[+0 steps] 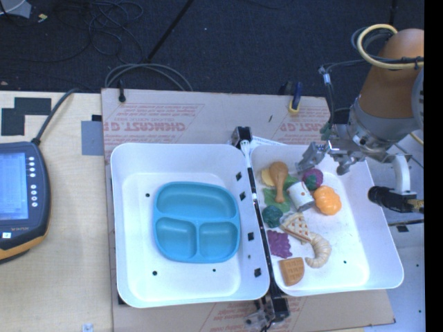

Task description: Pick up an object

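My gripper hangs over the back of the right bin, open, with nothing between its fingers. Just below it lie a dark red and green toy, an orange and a small white can. A tan drumstick lies to the left of these. Nearer the front are a green piece, a pizza slice, purple grapes, a shrimp and a brown cracker.
The left bin holds a blue divided plate. A raised divider runs between the two bins. A handheld control pad lies on the bench at far left. Black arm hardware overhangs the right bin's right rim.
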Robot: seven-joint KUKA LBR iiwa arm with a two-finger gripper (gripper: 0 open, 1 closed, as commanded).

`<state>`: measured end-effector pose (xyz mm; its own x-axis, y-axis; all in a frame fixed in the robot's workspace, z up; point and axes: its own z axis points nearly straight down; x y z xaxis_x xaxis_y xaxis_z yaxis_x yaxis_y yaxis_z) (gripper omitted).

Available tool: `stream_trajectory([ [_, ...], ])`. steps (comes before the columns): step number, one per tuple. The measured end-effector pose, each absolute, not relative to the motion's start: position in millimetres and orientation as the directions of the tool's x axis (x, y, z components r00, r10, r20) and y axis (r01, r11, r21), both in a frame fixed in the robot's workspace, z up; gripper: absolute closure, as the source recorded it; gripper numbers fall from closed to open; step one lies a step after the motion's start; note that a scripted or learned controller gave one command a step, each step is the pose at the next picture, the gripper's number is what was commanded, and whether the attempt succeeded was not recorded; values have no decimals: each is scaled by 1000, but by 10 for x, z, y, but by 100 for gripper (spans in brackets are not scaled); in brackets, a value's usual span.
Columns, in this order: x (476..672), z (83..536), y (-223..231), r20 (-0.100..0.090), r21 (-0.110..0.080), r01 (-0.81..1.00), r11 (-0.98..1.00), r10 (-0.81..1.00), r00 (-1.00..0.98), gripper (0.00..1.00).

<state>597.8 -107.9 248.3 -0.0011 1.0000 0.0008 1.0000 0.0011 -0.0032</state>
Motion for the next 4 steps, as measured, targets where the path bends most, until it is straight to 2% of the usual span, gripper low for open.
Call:
stream_trajectory([
  [1, 5978, 2580, -1086, 1, -5, 1000, 1, 1000, -1, 100],
  [2, 6437, 1465, -1355, -1, -7, 1000, 0, 1000, 0, 100],
  [3, 5979, 1177, -801, 4, -10, 1000, 3, 1000, -3, 100],
  [4, 6002, 1297, -839, 1, -6, 1000, -3, 1000, 3, 100],
])
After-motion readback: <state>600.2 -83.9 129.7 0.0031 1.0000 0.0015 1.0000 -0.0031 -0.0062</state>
